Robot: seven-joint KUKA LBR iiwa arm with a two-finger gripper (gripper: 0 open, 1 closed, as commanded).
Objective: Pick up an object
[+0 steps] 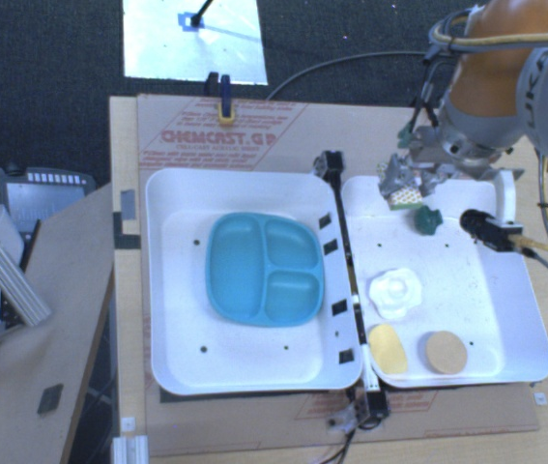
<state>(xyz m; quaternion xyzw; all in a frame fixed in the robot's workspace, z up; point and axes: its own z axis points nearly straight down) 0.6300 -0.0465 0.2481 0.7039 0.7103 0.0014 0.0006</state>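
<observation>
Two white bins sit side by side on the bench point(129, 143). In the left bin point(172, 259) lies a blue divided plate point(262, 269). The gripper point(404, 184) hangs over the far left corner of the right bin point(520, 298), with a pale checkered object point(405, 197) right at its tip; whether that object is pinched cannot be told. Just right of the gripper lies a small dark green piece point(428, 220). Nearer the camera rest a white lump point(393, 292), a yellow oval point(387, 348) and a tan disc point(445, 352).
</observation>
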